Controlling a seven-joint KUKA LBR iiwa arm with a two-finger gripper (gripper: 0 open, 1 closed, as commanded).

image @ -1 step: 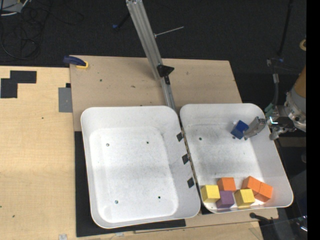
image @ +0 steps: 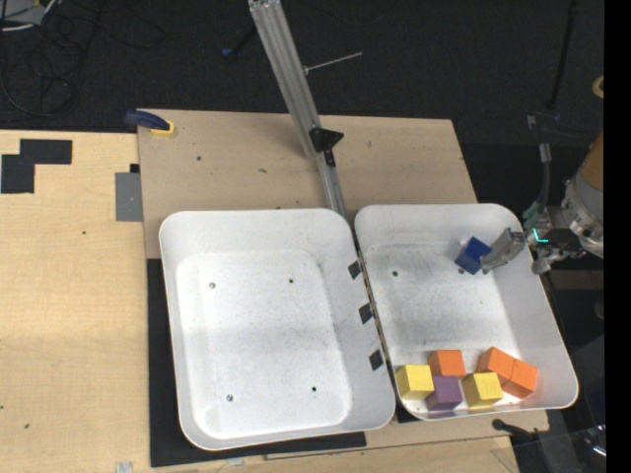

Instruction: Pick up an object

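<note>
Lying at the far left, the wooden tabletop [image: 69, 294] carries a few dark patches and a small blue and yellow clamp [image: 150, 121] at its back edge. Next comes the left bin [image: 261, 227], its white floor bare, and a slanted aluminium rail [image: 291, 77] rises behind the seam between the two bins. In the right bin [image: 434, 217], a cluster of blocks sits along the near wall: a yellow block [image: 415, 378], an orange block [image: 447, 362], a purple block [image: 447, 392], a second yellow block [image: 483, 388] and a larger orange block [image: 513, 371]. Further back, a blue block [image: 473, 255] sits just beside the tip of the claw [image: 501, 251], which reaches in from the right; whether the claw is clenched or released I cannot tell
</note>
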